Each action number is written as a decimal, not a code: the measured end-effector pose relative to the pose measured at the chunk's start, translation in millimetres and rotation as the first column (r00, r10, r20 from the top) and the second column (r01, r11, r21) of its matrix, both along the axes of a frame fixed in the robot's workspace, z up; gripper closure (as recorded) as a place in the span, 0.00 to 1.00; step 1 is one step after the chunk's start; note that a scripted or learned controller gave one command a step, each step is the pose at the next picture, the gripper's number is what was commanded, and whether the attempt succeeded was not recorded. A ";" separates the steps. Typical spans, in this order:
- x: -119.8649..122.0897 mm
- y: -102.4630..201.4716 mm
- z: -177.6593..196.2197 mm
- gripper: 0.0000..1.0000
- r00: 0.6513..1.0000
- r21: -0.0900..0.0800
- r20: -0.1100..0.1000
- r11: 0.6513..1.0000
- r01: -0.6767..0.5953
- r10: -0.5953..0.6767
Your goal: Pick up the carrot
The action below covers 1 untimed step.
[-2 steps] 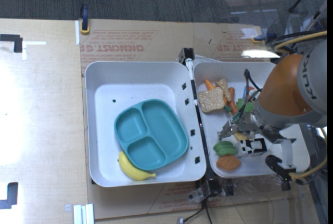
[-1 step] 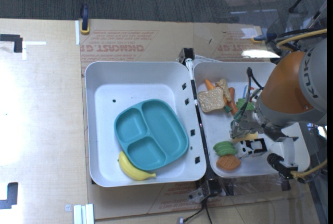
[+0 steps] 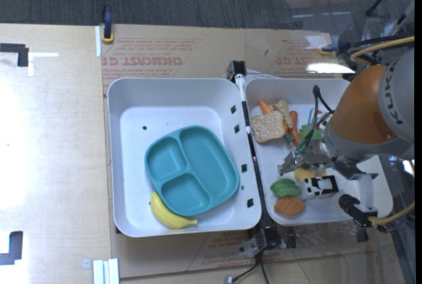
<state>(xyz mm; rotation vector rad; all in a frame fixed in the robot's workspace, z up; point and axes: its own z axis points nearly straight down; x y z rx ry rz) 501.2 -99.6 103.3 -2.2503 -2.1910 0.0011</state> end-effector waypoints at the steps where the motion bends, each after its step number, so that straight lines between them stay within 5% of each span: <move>1: 1.2 -0.8 8.7 1.00 1.000 -0.001 0.001 1.000 0.006 -0.006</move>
